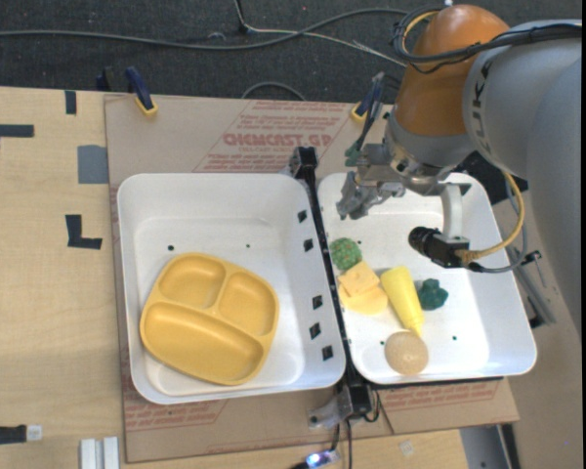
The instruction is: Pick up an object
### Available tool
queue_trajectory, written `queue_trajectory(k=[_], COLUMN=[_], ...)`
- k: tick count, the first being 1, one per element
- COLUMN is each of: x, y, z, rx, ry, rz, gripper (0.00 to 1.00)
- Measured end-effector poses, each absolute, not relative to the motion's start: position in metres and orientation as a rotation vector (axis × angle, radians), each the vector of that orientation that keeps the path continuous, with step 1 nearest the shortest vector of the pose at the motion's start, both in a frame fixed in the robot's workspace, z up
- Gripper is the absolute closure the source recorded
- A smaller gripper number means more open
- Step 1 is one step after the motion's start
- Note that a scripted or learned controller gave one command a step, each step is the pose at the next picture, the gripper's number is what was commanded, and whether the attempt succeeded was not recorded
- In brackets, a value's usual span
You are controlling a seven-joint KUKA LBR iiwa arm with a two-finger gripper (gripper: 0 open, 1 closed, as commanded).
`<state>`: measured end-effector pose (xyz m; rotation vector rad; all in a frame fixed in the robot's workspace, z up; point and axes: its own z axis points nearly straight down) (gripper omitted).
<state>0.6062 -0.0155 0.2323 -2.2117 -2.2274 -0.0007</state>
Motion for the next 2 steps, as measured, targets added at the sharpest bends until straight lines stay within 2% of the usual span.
queue_trajectory(k=[1, 2], x=[0.596, 0.578], y=[0.033, 0.075], z=[0.222, 0.217], rx=[-2.212, -2.213], ry=[-2.226, -2.225], rz=[0.002, 0.003], gripper=[1.00, 1.00])
